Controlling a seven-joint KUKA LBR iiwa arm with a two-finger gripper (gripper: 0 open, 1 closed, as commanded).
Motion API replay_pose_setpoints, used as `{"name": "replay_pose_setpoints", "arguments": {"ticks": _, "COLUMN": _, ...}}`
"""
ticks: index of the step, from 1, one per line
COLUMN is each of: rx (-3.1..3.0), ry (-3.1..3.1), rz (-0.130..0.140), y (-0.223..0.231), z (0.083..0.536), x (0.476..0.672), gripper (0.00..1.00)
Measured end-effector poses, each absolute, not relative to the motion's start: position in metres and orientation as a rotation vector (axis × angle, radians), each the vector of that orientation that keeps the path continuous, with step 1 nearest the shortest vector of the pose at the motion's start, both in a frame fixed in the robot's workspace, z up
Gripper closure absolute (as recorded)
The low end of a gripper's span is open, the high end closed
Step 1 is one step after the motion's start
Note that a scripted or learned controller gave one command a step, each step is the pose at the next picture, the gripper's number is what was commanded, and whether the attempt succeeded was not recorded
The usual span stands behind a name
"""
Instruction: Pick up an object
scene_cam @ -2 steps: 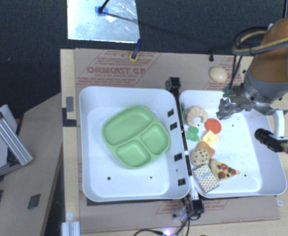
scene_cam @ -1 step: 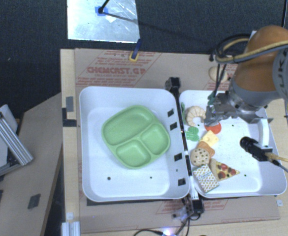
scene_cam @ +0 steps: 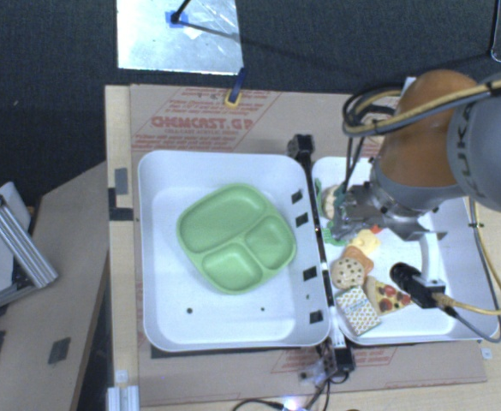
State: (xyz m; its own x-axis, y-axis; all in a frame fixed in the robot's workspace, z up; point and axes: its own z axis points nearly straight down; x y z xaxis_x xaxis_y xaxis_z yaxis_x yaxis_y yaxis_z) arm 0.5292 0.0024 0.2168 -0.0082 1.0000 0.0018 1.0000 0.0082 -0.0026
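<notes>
Right of centre in the frame, the grey arm [scene_cam: 456, 144] reaches into the right white bin [scene_cam: 456, 328]. Its gripper [scene_cam: 346, 221] sits low at that bin's left side, just above a yellow item [scene_cam: 366, 243]; whether it is open or closed cannot be told. Below lie a round cookie [scene_cam: 348, 273], a pizza slice [scene_cam: 387, 297] and a checkered packet [scene_cam: 359, 310], close together. Left bin [scene_cam: 173, 315] holds a green divided plate [scene_cam: 236, 238], lying flat near its middle.
</notes>
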Motion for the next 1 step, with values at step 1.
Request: {"name": "replay_pose_setpoints", "arguments": {"ticks": 1, "rx": -2.212, "ry": -2.228, "rz": -0.001, "y": 0.0328, "z": 0.2285, "x": 0.5097, "gripper": 1.00}}
